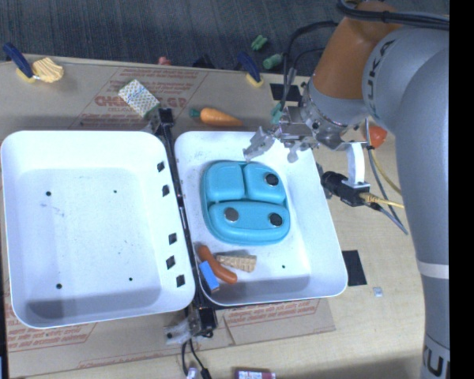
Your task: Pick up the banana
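My arm (407, 85) above bin (329, 253), 12 o'clock edge; gripper (274, 149) spread, empty; can't tell which item is banana.

Grey arm (403, 77) reaching in from right, orange-banded wrist bent, hand (262, 144) angled down-left

Two white bins side by side on cardboard-covered bench. Left bin (79, 219) bare white floor. Right bin (320, 247) holds blue sectioned tray (245, 202) at centre; near its front-left corner a small cluster: orange piece (218, 265), blue piece (208, 275), tan wafer-like piece (237, 262). Gripper (262, 143) hovers over right bin's back edge, just beyond the tray. Toy carrot (217, 117) lies on bench behind the bins.
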`<state>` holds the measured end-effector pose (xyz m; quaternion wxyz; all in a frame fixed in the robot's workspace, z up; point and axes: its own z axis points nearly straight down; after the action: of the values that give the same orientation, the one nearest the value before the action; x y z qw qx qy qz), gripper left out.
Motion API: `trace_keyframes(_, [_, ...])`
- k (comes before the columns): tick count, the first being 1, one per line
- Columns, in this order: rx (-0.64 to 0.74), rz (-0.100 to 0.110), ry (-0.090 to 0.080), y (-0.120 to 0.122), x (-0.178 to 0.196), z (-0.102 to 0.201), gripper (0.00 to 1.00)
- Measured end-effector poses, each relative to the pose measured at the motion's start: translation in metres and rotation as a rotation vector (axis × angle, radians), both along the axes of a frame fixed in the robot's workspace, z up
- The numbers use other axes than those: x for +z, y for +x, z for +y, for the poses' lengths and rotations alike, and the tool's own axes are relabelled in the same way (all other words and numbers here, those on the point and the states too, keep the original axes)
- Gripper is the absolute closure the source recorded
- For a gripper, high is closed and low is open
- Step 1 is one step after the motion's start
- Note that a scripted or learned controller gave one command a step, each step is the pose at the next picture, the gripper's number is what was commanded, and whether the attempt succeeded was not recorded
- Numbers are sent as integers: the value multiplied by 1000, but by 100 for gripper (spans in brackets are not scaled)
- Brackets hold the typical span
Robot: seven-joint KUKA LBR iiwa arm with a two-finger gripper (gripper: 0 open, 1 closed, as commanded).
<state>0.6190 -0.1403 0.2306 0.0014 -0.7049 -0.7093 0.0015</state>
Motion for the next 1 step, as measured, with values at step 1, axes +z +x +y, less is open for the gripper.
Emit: trace_keyframes(1, [-88, -2, -1, -128, -140, -1, 0])
